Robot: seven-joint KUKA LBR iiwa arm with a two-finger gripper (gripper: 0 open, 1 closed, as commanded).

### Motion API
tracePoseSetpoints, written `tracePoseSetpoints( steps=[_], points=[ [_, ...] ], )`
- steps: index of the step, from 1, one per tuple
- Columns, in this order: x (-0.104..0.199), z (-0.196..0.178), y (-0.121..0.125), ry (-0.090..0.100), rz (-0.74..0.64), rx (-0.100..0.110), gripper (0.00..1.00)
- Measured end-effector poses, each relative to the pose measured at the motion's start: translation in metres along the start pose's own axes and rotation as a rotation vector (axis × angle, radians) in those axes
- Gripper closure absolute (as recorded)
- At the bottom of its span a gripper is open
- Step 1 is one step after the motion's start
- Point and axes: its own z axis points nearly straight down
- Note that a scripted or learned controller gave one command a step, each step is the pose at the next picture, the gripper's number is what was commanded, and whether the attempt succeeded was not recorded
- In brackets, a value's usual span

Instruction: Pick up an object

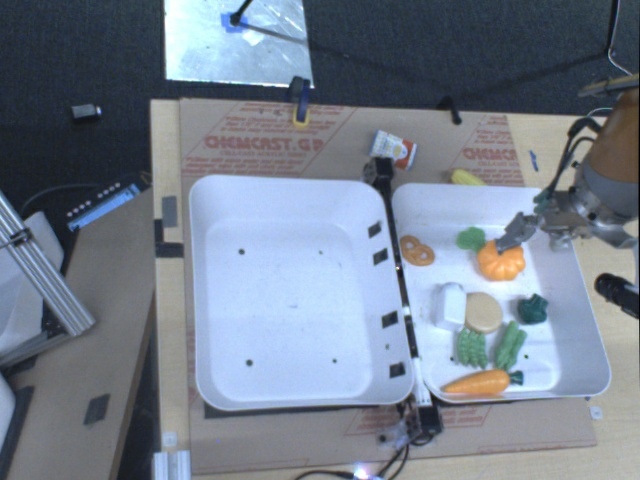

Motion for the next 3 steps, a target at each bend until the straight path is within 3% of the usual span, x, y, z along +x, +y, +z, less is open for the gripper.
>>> tracePoseSetpoints(
  steps=[1,3],
  points=[
    [-0.0223,0.1114,-0.0604,0.004,0.008,0.001,0.00],
    [-0.0227,0.1055,-0.0573,-0.002,0.003,-0.004,0.00]
  ],
)
